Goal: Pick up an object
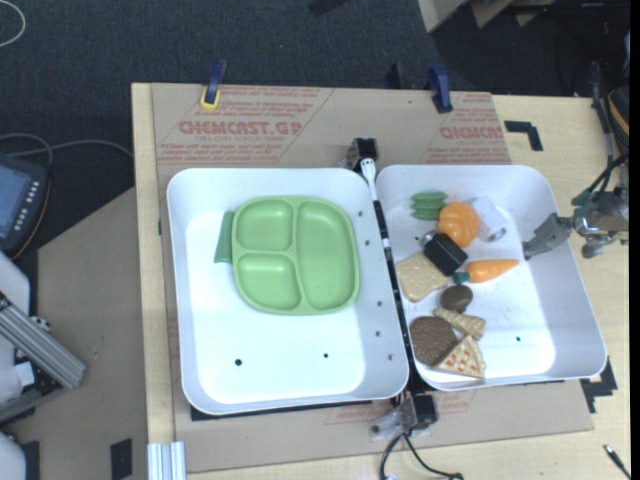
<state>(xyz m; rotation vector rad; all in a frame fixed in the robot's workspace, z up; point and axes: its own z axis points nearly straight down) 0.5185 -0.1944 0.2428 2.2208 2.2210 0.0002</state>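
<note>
Arm enters from the right; the gripper (548, 236) sits over the right edge of the right bin (560, 353), low but holding nothing. Whether the jaws are spread or closed cannot be told at this resolution; only a grey wedge-shaped tip is resolved.

Candidate objects all lie in the right bin, clustered toward its left half: an orange carrot-shaped piece (492, 268), a black block (444, 253), an orange round item (459, 222), a green piece (429, 204), a bread slice (420, 276), a brown round cookie (432, 338) and a pizza wedge (463, 358). The left bin (200, 368) holds a green divided tray (295, 254).

The carrot is the nearest target: it lies to the left of the gripper and slightly lower in view, apart from it, its tip pointing toward the gripper.

Judgement on the step: approach is under way, no grasp yet. To do it well, the arm should travel left until centred over the carrot's thicker part, set the jaws across its narrow width, then descend. Risk: the black block touches the carrot's left end and may be nudged.
</note>
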